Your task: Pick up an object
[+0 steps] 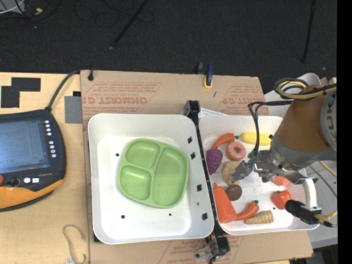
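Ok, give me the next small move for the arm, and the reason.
Probably a short drop straight down, then close. The gripper hangs low in the right bin, over the cream-coloured piece beside the pink donut, with nothing visibly held.

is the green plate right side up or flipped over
Right side up: the green plate lies flat in the left bin, its three hollow compartments facing the camera.

Bright even overhead light, soft shadows, slightly grainy
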Available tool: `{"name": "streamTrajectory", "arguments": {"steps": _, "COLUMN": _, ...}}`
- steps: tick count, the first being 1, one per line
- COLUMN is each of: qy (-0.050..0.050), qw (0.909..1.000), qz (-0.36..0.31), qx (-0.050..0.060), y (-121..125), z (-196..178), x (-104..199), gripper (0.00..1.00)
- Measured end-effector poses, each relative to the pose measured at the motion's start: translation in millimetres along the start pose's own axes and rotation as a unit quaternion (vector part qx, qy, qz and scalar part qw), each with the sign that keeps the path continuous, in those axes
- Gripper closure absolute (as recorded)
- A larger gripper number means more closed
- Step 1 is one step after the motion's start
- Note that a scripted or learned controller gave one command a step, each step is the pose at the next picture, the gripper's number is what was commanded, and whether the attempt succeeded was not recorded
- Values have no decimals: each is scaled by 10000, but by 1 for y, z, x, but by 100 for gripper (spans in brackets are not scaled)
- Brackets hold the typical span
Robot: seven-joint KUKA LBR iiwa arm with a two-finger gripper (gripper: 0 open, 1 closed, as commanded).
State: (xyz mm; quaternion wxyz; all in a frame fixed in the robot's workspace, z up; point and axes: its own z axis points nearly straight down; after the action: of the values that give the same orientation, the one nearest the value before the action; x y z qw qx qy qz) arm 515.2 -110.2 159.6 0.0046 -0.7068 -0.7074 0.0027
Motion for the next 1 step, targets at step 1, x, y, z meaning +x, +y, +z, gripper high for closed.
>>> {"name": "streamTrajectory", "arguments": {"steps": 1, "qy": -17, "qw": 10000, "qz": 0, "qx": -24, "y": 8, "z": 59, "x": 5, "gripper": 0}}
